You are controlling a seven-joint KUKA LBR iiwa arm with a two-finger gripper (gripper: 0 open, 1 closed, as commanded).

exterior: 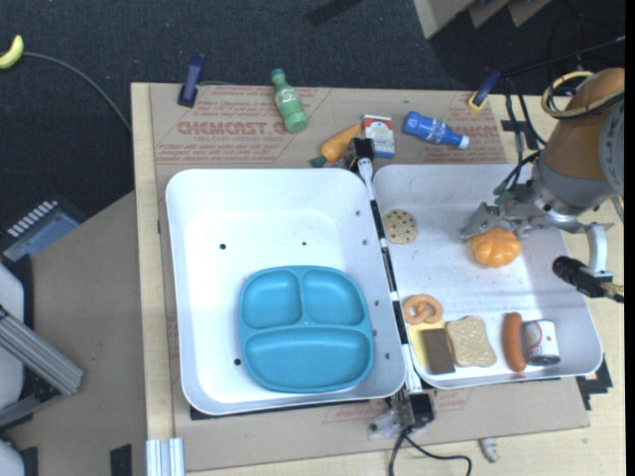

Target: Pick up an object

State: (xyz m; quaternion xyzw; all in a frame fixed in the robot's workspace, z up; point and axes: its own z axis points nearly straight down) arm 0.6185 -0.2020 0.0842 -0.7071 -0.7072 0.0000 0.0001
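The grey arm reaches in from the right over the right-hand shallow white bin [556, 296], its 2-finger gripper [496, 223] low over a round orange fruit-like object [496, 249] near the bin's middle. I cannot tell whether the claw is open or closed. Along that bin's near edge lie a pretzel [423, 309], a bread slice [470, 341] and a sausage [513, 340]. The left-hand bin [198, 296] holds a blue 3-compartment plastic plate [306, 327].

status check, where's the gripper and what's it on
Gripper low in right bin, right over the orange fruit. Grip unconfirmed. Cookie apart to the left, nothing blocking.
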